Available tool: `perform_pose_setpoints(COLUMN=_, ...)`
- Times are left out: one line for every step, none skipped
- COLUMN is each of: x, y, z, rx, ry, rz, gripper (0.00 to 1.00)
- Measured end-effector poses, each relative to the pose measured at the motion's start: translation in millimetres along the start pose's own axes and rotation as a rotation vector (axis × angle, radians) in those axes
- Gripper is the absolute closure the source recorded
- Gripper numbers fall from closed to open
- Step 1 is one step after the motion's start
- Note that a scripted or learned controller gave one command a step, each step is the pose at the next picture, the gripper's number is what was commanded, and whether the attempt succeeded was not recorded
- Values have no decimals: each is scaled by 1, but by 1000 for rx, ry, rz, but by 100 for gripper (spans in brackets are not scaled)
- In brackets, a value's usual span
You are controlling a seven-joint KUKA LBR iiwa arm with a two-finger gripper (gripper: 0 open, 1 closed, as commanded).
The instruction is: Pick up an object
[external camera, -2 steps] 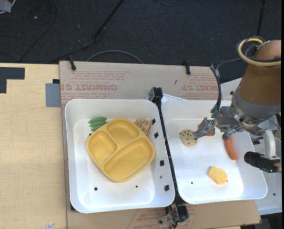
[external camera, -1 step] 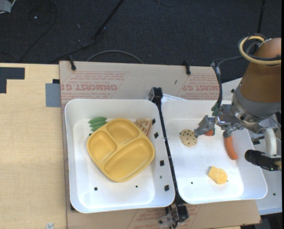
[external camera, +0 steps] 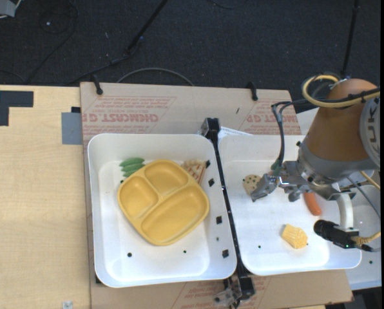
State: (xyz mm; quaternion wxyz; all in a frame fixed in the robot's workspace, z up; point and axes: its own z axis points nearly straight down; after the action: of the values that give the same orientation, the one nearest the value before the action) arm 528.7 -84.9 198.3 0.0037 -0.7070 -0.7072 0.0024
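lighting even and bright over the two white bins (external camera: 105,172), soft overhead source, faint shadows under the yellow tray (external camera: 163,201). floor behind the bins dark and underexposed. overall focus slightly soft, grain mild.

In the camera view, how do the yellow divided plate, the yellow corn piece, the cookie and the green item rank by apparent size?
Largest to smallest:
1. yellow divided plate
2. yellow corn piece
3. green item and cookie: these look about alike, and the plate hides part of the green item, so I do not rank them.
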Motion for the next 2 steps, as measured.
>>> perform_pose_setpoints(x=3, y=-3, z=44, rx=0, ry=0, rz=1, gripper=0)
perform_pose_setpoints(x=-5, y=-8, z=94, rx=1, ry=0, rz=1, gripper=0)
